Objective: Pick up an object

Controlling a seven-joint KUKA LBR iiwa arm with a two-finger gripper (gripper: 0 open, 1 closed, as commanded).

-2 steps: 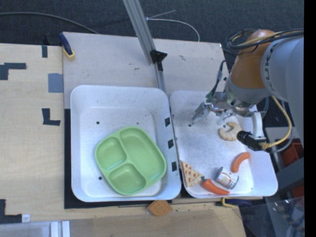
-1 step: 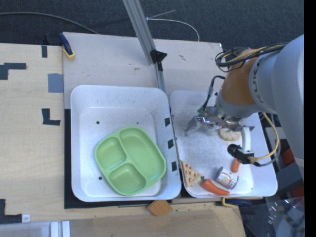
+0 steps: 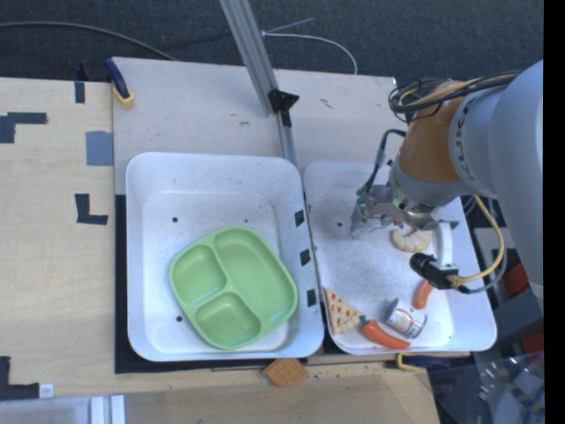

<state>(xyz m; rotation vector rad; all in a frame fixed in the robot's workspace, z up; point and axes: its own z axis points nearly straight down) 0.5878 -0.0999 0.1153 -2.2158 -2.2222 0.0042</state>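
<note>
- Hovering over the right white plastic bin [image 3: 349, 263], your gripper [image 3: 369, 212] hides its state; you cannot tell
- Nearest pick: pale tan rounded piece [image 3: 410, 239], just right of it

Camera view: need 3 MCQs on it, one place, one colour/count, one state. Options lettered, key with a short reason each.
1. Where does the green divided plate lie?
A. In the left bin
B. In the right bin
C. On the wooden bench outside the bins

2. How many compartments does that plate have?
A. Two
B. Three
C. Five

3. How does the small can in the right bin rest?
A. Upright on its base
B. Tipped on its side
C. Stacked on the green plate

Key:
1. A: the plate sits on the floor of the left bin, toward its near edge.
2. B: two smaller sections and one longer one are visible.
3. B: its round end faces sideways, and it lies near the orange carrot and the waffle-patterned wedge.
</note>
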